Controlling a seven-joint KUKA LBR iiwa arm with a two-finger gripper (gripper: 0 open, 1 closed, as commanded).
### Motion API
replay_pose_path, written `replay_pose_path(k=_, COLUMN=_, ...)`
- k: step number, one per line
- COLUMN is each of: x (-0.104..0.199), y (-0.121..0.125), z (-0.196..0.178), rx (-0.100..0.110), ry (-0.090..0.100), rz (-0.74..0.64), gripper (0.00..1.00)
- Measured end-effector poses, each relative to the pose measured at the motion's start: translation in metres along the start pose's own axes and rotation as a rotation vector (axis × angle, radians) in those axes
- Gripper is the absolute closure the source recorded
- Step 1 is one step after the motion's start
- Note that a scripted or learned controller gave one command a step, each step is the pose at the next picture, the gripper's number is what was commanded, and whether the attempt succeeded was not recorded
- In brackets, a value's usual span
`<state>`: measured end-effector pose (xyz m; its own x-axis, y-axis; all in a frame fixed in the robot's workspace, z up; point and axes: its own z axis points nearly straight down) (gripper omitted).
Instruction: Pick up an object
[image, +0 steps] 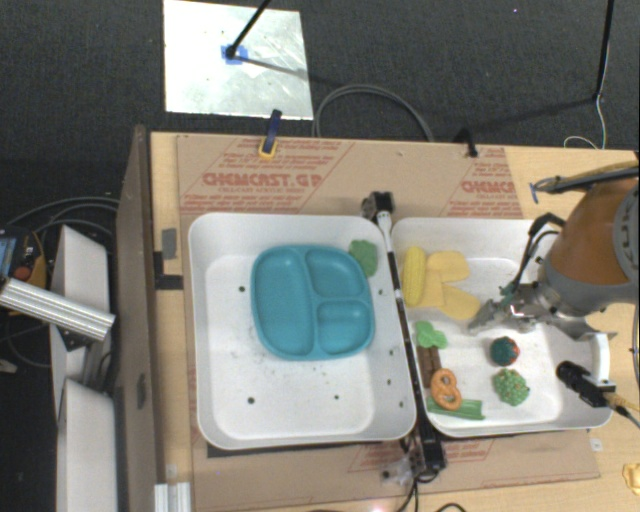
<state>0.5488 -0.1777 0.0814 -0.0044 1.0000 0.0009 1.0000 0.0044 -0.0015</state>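
- Your counter (300, 170) is a brown board on dark flooring, carrying two shallow white bins side by side.
- In the camera view, the left bin (225, 400) holds a blue divided plate (312, 302) with a green leafy piece (364, 257) at its upper right corner.
- The right bin (480, 232) holds the small toy foods: a yellow corn cob (411, 277), pale yellow pieces (447, 280), a green leaf (430, 335), an orange pretzel (444, 388), a red-and-green ball (504, 350) and a green bumpy cluster (511, 386).
- The end effector (497, 312) hangs low in the right bin, just beside the yellow pieces and just above the ball; you cannot tell how far it is open, and nothing is visibly held.
- Judging by look, these are light, stiff plastic pieces. The ball may roll away, so take it squarely across its middle; the flat yellow pieces offer little to pinch.
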Motion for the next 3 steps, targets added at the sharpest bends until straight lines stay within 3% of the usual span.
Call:
replay_pose_path(k=1, x=0.009, y=-0.059, z=-0.002, rx=0.002, ry=0.001, rz=0.005, gripper=0.0)
replay_pose_path(k=2, x=0.021, y=0.018, z=-0.004, rx=-0.01, ry=-0.003, rz=-0.004, gripper=0.0)
replay_pose_path(k=3, x=0.012, y=-0.029, z=-0.002, rx=0.001, ry=-0.001, rz=0.005, gripper=0.0)
